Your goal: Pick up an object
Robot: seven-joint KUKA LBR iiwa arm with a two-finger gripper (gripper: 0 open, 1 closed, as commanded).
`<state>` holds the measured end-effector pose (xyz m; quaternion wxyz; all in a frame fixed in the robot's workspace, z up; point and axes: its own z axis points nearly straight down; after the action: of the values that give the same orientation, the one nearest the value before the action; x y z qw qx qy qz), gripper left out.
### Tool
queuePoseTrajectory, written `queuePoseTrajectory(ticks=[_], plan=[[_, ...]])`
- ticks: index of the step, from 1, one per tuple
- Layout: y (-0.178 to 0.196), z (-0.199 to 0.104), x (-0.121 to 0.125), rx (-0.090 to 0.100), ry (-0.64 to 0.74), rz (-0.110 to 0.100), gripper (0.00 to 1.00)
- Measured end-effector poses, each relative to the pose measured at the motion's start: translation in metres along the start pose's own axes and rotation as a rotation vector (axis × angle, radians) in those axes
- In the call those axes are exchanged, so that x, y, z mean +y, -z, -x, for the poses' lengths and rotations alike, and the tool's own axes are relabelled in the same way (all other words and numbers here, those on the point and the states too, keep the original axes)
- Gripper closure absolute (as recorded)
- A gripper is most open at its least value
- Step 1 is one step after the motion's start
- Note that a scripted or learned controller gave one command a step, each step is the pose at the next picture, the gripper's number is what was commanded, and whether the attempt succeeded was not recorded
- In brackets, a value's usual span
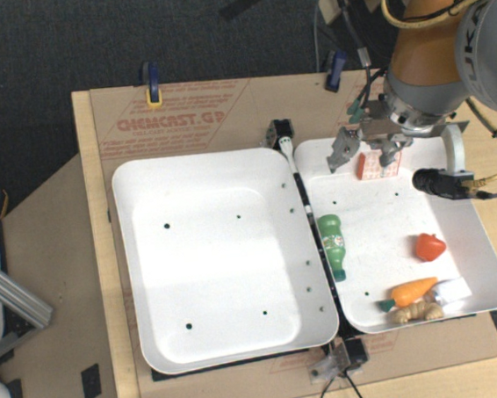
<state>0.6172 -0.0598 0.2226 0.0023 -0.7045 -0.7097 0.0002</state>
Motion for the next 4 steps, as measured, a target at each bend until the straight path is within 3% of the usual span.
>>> queuePoseTrajectory(ticks=[1,2,3,4], plan=[[0.052,-0.092,0.0,-0.002,0.002,0.012,0.0],[0.079,-0.151,0.0,-0.002,-0.004,0.008,0.0],[-0.006,-0.158,-0.025,-0.003,-0.009,-0.008,0.0],[-0.139,-0.192,-0.003,-0.002,-0.004,-0.001,0.0]])
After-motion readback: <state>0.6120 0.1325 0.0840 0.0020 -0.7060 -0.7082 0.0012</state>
